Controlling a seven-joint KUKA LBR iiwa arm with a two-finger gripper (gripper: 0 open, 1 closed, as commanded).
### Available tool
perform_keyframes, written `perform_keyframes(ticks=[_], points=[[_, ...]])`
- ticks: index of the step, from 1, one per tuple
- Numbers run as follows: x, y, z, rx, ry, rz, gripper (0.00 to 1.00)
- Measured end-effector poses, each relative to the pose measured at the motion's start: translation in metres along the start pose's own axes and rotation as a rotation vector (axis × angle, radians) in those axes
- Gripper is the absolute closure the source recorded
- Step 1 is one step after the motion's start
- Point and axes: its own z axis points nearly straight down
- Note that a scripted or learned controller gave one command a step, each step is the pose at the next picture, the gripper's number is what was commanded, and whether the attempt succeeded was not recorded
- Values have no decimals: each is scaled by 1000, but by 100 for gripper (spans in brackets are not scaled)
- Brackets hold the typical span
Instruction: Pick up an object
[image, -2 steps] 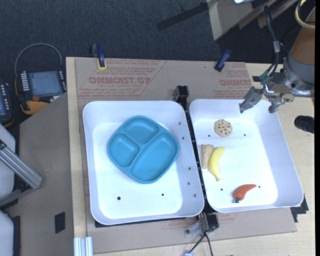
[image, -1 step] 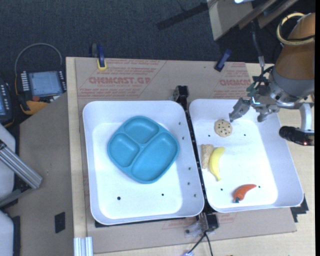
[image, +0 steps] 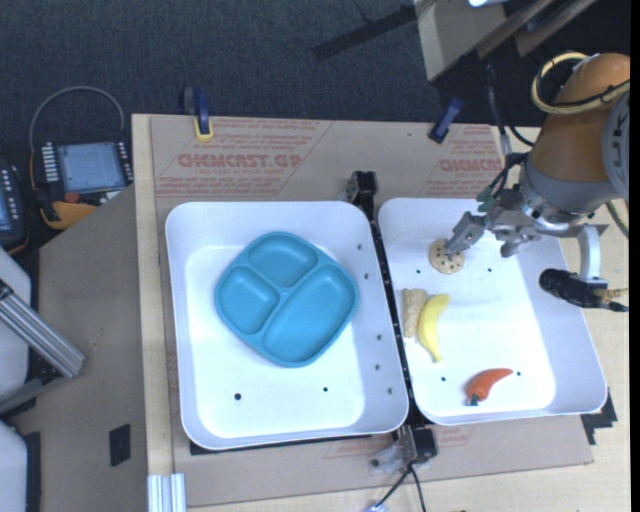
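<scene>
Desk (image: 150, 300): brown board w/ red print, carries 2 white bins side by side.
Left bin (image: 200, 400): holds blue divided plate (image: 287, 298), roughly mid-bin.
Right bin (image: 560, 340): holds cookie, banana, pale food piece, red pepper.
Arm (image: 580, 110): orange band, reaches in from right, over right bin's far end.
Gripper (image: 488, 236): fingers spread, nothing btwn them; near finger tip just beside cookie.
Banana (image: 432, 325): yellow, mid-bin, touching pale piece (image: 412, 308) on its left.
Pepper (image: 488, 382): red, near front edge.
Cookie (image: 447, 257): round, speckled, far-left part of right bin.
</scene>
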Motion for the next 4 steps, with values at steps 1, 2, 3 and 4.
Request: perform_keyframes(ticks=[1, 2, 3, 4], points=[[1, 0, 64, 3, 1, 0, 0], [0, 1, 49, -4, -1, 0, 100], [0, 6, 7, -7, -2, -1, 100], [-1, 6, -36, -9, -2, -1, 100]])
